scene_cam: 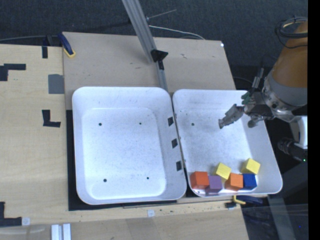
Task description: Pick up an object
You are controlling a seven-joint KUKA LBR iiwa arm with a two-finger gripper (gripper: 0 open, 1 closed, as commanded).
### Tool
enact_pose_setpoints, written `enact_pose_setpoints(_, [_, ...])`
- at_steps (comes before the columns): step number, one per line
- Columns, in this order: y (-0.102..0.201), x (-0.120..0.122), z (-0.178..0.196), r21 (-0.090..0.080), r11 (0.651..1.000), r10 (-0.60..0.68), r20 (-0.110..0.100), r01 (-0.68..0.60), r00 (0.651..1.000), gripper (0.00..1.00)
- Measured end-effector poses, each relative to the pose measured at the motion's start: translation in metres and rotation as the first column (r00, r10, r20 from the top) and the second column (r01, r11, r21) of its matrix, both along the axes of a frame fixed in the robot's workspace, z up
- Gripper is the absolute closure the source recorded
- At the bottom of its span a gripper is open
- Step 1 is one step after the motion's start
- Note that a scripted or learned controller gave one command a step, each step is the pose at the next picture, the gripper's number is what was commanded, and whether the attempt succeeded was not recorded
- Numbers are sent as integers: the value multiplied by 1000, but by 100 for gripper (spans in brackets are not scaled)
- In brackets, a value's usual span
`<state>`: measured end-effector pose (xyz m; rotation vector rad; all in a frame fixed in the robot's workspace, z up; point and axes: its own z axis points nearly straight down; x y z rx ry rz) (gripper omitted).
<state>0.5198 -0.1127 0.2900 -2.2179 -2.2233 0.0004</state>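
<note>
We are holding our gripper [229, 118] over the right bin [210, 104], and we cannot tell how it is set. The blocks, like the orange block [200, 178] and yellow block [252, 165], are sitting in the bin's near corner, waiting for us.

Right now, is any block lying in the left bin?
No, the blocks all lie in the right bin, clustered at its near edge.

White bins [125, 96]; blocks: orange [200, 178], purple [215, 183], yellow [223, 171], blue [249, 180].
</note>
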Motion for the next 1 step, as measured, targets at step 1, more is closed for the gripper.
enact_pose_setpoints(1, [0, 0, 0, 0, 1000, 0, 0, 0, 1000, 0])
